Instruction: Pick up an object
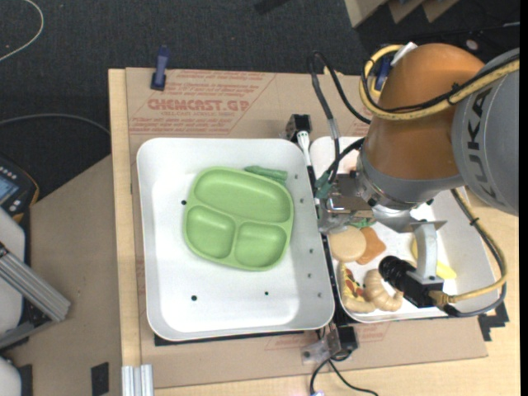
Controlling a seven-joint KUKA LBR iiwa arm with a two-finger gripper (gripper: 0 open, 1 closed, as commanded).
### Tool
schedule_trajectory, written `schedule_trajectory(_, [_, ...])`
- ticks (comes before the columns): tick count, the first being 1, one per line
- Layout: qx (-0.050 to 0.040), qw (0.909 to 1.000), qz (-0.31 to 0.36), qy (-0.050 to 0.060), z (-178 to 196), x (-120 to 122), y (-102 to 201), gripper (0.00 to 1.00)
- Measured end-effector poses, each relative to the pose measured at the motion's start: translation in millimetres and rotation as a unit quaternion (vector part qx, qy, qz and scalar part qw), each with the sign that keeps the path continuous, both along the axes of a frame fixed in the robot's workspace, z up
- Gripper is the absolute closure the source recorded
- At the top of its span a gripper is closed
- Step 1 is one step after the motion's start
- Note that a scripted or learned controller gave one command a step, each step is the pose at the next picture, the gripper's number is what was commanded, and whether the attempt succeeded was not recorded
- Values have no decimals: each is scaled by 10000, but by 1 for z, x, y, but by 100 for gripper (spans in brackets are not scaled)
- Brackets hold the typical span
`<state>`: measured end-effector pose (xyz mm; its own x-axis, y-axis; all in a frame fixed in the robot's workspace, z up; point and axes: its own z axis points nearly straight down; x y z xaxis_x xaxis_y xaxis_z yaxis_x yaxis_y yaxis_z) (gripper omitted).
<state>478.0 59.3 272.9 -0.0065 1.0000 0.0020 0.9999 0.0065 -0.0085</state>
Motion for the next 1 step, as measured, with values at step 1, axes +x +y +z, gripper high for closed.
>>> schedule_trajectory(1, [19, 9999, -2, -133, 143, 4, 36, 100])
